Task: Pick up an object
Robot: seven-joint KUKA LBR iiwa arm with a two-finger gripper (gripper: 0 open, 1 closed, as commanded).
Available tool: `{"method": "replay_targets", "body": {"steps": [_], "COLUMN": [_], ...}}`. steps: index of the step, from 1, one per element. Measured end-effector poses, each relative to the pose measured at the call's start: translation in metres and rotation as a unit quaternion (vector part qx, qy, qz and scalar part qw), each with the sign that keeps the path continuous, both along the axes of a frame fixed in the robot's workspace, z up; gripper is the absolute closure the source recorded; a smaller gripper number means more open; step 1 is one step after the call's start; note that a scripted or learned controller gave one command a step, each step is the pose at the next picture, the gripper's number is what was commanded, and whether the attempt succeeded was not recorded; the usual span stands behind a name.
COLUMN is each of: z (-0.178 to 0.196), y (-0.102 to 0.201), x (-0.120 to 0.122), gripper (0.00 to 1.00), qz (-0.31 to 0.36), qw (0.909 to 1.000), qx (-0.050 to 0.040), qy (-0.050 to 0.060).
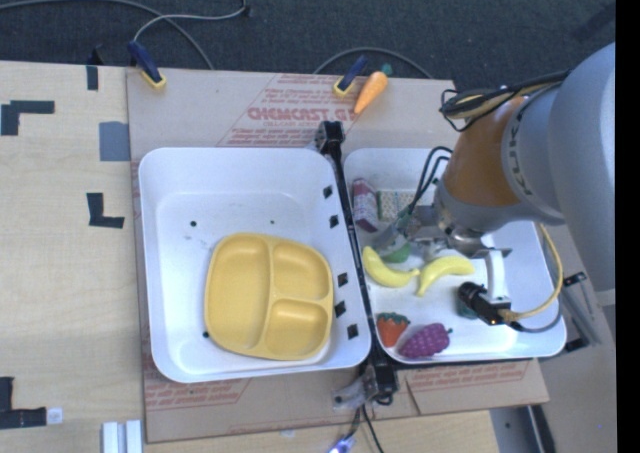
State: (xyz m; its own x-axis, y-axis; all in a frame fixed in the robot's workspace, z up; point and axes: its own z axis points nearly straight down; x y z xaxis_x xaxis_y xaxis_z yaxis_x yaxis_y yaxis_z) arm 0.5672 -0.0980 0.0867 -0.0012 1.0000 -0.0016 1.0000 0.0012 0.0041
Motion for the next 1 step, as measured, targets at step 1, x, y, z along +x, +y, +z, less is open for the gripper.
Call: {"method": "replay_targets", "body": {"steps": [1], "z": [0.01], "y": [-0.0003], "x": [0.0005], "gripper": [1.0], "qz": [0.0], "qw": [1.0], "qx": [-0.0004], "qy": [0.0]}}
